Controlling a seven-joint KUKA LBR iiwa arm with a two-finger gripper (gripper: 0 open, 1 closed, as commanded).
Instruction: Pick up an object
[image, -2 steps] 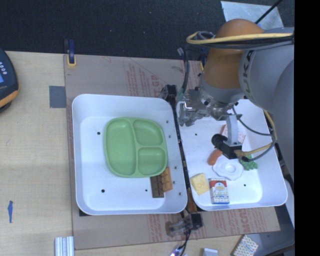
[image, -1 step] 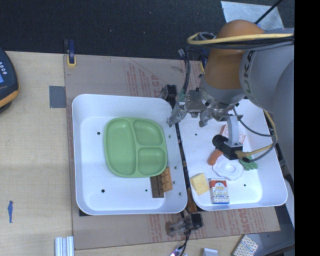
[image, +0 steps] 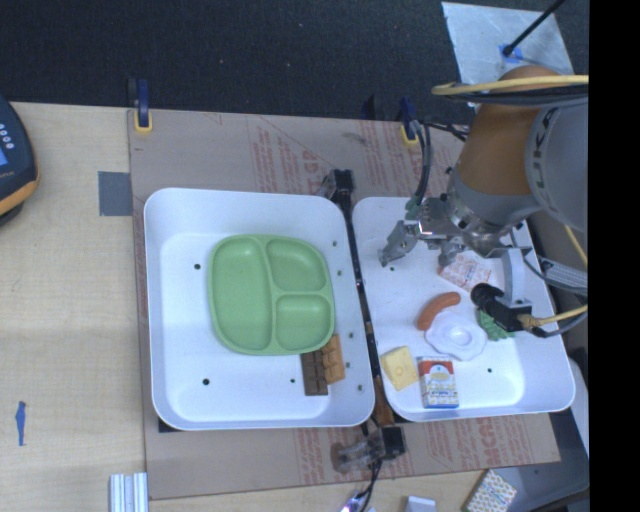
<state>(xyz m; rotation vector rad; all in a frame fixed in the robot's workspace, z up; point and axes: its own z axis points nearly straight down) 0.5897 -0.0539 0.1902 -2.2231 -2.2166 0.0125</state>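
Observation:
My gripper hangs over the far part of the right bin, open, with nothing between its fingers. Just right of it lies a pale pink packet. Nearer the front of this bin are an orange-red sausage, a white fried-egg toy, a green leafy piece, a yellow cheese block and a small red, white and blue box. The left bin holds a green divided plate and a brown chocolate bar.
The two bins sit on a cardboard sheet clamped at the back edge. A black clip sits at the far end of the gap between the bins. A device with a keypad lies at the far left of the bench.

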